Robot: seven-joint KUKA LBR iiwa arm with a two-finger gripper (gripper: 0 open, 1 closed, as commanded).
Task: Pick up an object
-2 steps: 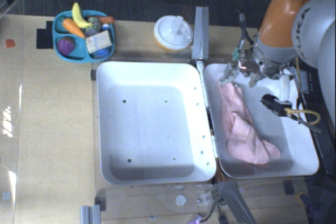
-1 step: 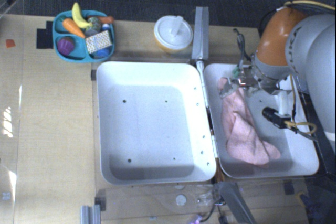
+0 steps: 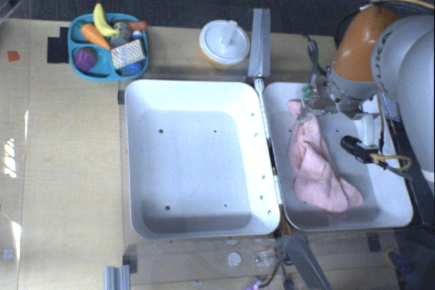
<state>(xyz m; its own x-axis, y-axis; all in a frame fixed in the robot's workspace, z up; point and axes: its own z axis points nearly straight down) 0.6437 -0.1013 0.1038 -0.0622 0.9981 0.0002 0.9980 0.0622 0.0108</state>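
Pale wood bench under a dark carpeted floor edge carries two shallow white bins side by side, and the right bin is the landmark for everything that matters. Inside it lies a pink cloth, crumpled and stretched from the bin's far left corner down toward its near middle — the only loose thing within reach and so, in my judgement, the object to pick. The tool sits at the far end of that cloth, right at its upper tip, but the wrist hardware hides the fingertips, so I cannot tell whether it is wide, narrow or holding fabric. The left bin, just beside the right bin, lies out of play. Beyond the right bin's far left corner stands a yellow lidded cup; further that way a blue tray of toy food — well apart. The risks come from the cloth itself: a pinch on one thin edge may slip free as the arm rises, or the fabric may drag and snag on the bin wall it lies against. A black cable hangs over the right bin near the cloth and might catch a fold.
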